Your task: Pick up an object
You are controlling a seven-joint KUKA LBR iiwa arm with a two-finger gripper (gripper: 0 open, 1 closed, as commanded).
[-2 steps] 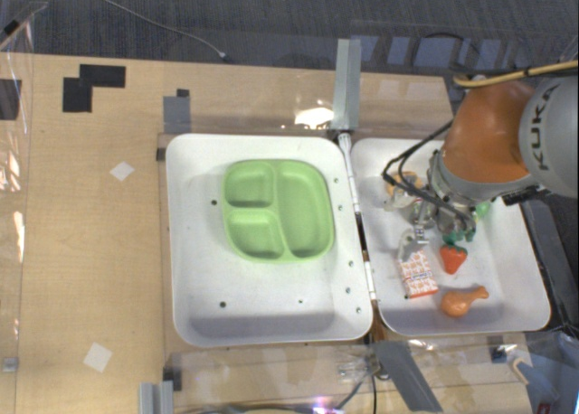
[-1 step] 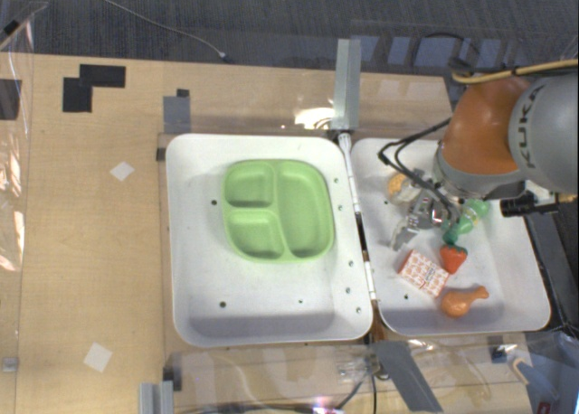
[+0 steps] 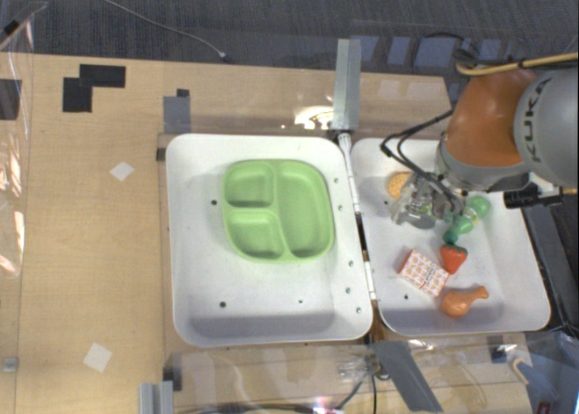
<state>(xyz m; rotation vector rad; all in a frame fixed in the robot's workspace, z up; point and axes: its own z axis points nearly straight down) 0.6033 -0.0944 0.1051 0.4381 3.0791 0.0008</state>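
Though crowded under the arm: right bin (image 3: 534,308) carries all the loose pieces, left bin (image 3: 194,249) only a green divided tray (image 3: 276,210).
End effector (image 3: 418,208): low over the right bin's upper half, at about 11 o'clock of the bin's centre; opening not readable from above, nothing visibly gripped.
Candidates: red strawberry-like toy (image 3: 453,257) near centre; checkered red-and-white block (image 3: 422,274) just beside it at 8 o'clock; orange drumstick-shaped toy (image 3: 463,299) at 6 o'clock; green piece (image 3: 472,212) at 1 o'clock, partly under the wrist; small orange round piece (image 3: 397,184) at 10 o'clock.
Handling, judged: likely light plastic play food, stiff, smooth, apt to slip; not fragile.
Hold, judged: block across its flat sides; drumstick across the thick end; strawberry across the middle.
Writing: "KU" legible on the grey arm (image 3: 547,127); no readable label on the toys.
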